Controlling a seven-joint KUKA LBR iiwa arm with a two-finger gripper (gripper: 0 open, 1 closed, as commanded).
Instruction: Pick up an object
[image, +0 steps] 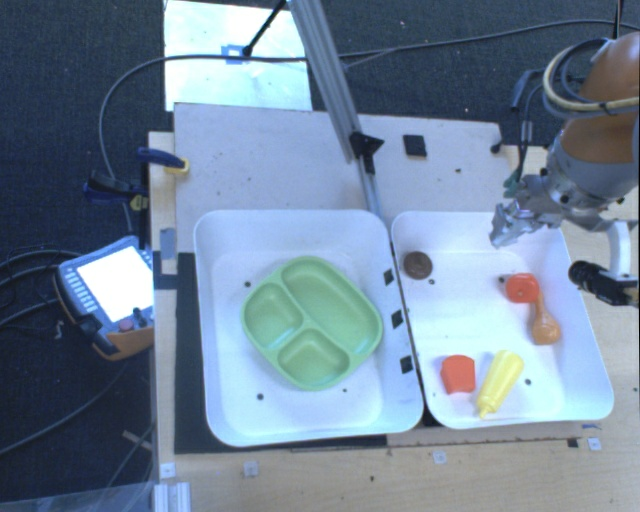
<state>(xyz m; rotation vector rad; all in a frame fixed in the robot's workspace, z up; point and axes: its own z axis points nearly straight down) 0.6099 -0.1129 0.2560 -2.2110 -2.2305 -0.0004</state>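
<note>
Camera view shows the gripper (508, 228) above the right bin's (585, 405) far edge, its finger state impossible to tell, with an orange scoop (531, 303) just below it and a brown ball (417, 265) to its left.

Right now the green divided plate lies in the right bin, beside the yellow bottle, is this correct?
Not quite: the camera view shows the green divided plate in the left bin. The yellow bottle lies in the right bin.

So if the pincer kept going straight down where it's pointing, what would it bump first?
Probably the bare floor of the right bin, near its back edge. The pincer points down-left; the brown round thing sits further left, though depth is unclear.
</note>
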